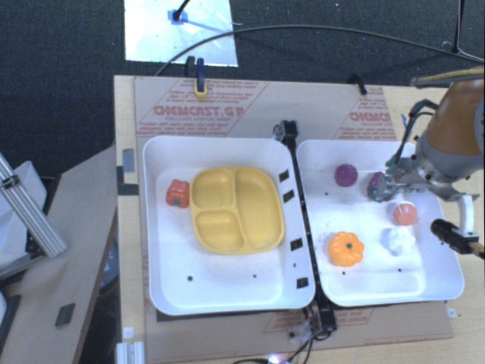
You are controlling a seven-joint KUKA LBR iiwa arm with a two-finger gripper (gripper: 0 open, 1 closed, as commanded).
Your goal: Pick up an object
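Note:
My gripper (388, 182) is low over the back right part of the right bin (379, 298), at the end of the grey arm with its orange band (458, 120). A small purple and green object (374, 186) sits right at the gripper's tip, touching or nearly touching it. A purple ball (346, 175) lies just to its left. An orange and white piece (404, 214) and a white piece (397, 240) lie in front of the gripper. An orange pumpkin (345, 249) sits toward the bin's front middle.
The left bin (220, 298) holds a yellow divided plate (235, 208) and a red pepper (177, 193) beside its left edge. A black divider (297, 218) runs between the bins. A dark fitting (453, 236) hangs over the right bin's right rim.

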